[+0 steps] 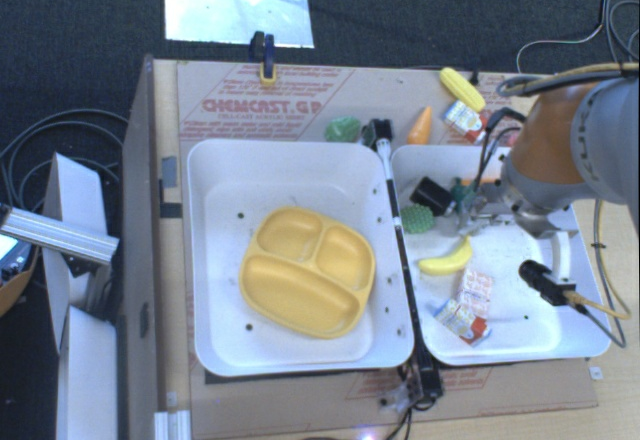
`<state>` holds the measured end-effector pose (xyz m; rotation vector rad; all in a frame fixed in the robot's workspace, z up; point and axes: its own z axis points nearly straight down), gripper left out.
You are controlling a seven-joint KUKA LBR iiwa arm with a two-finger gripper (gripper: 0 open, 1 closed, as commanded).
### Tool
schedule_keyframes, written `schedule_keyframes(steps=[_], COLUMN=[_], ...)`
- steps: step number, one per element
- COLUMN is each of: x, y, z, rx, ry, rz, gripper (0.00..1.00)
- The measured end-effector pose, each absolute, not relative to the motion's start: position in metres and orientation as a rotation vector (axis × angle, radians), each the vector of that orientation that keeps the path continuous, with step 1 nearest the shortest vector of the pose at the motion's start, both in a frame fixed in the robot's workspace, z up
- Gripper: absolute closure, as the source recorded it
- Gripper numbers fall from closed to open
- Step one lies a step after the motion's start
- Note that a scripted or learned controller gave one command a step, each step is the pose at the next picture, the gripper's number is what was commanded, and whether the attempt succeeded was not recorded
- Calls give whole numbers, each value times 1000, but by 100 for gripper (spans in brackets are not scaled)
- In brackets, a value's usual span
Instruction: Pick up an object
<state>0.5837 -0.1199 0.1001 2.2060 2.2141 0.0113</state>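
Bins stand side by side on a cardboard sheet (300, 93). Nearest the camera, in the right bin (530, 333), two crumpled snack packets (468, 306) lie touching each other near the front wall. Just behind them, a banana (446, 258) lies curved on the bin floor. In the left bin (215, 258), a yellow divided plate (308, 270) lies flat near the centre.

Further back in the right bin, a green ball (417, 219) rests against the wall shared with the left bin. A black block (430, 195) lies just behind it. The gripper (470, 216) is low in this bin, just beside the green ball and the black block, and just behind the banana. Whether it is wide or narrow cannot be determined. The arm (575, 143) enters from the right with the orange band directly above the wrist. It bends downward toward the shared wall, over the rear half of the bin.

Behind the bins, on the cardboard sheet, lie a green lump (343, 130), a carrot (421, 125), a small packet (463, 118) and a yellow fruit (462, 88). A clamp (263, 56) grips the sheet's far edge.
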Motion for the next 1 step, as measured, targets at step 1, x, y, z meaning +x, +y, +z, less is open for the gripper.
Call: schedule_keyframes(steps=[1], x=[583], y=[-120], z=[99], rx=[2207], ry=[2214], rz=[11], gripper=[0])
